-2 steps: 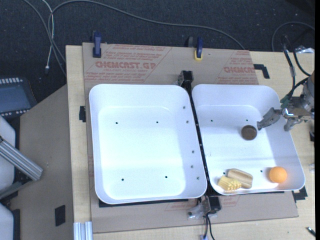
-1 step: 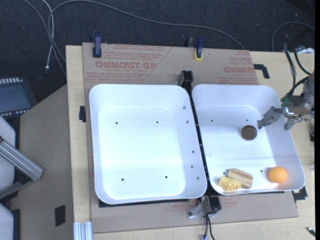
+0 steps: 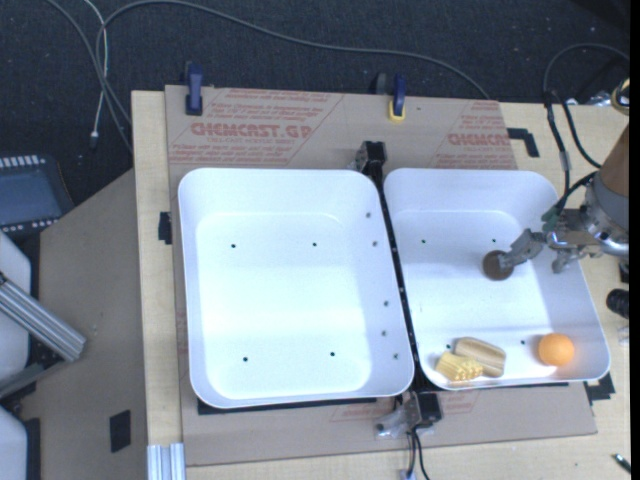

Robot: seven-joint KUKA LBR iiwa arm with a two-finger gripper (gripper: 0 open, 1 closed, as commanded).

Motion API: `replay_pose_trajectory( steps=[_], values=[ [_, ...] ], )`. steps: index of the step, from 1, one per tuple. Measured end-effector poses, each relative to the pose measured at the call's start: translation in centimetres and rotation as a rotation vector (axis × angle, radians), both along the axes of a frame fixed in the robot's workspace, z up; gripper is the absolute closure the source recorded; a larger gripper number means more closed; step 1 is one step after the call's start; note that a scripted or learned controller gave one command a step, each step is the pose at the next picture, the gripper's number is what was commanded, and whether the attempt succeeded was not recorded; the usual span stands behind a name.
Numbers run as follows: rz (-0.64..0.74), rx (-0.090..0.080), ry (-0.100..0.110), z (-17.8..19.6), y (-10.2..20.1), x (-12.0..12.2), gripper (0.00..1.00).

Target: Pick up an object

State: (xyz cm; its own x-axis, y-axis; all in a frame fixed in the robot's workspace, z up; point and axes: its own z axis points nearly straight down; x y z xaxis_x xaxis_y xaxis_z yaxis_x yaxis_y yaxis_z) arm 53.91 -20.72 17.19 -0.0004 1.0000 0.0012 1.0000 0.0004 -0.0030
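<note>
The orange ball (image 3: pixel 556 350) lies at the near edge of the right bin (image 3: pixel 470 203), just right of the tan bread roll (image 3: pixel 481 354) and the yellow corn piece (image 3: pixel 459 369). Farther back, the pincer (image 3: pixel 497 265) hangs over that bin's middle, so the ball lies nearer the camera and somewhat right of it. Whether the pincer is open or closed I cannot tell.

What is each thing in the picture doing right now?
Gripper: low in the right bin, at a small brown thing; grip unclear.
Orange ball: resting at the right bin's near edge.
Yellow corn piece: lying beside the tan block.
Tan block: lying flat.
Right bin: holding these.
</note>
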Motion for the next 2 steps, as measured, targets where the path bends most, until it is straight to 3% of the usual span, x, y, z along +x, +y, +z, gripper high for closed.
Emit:
replay_pose_trajectory(
  steps=[1, 2],
  values=[
    [0.0, 0.0, 0.001, -5.9, 0.6, -0.7, 0.0],
    [0.0, 0.0, -0.001, -8.5, 0.6, -0.7, 0.0]
  ],
)
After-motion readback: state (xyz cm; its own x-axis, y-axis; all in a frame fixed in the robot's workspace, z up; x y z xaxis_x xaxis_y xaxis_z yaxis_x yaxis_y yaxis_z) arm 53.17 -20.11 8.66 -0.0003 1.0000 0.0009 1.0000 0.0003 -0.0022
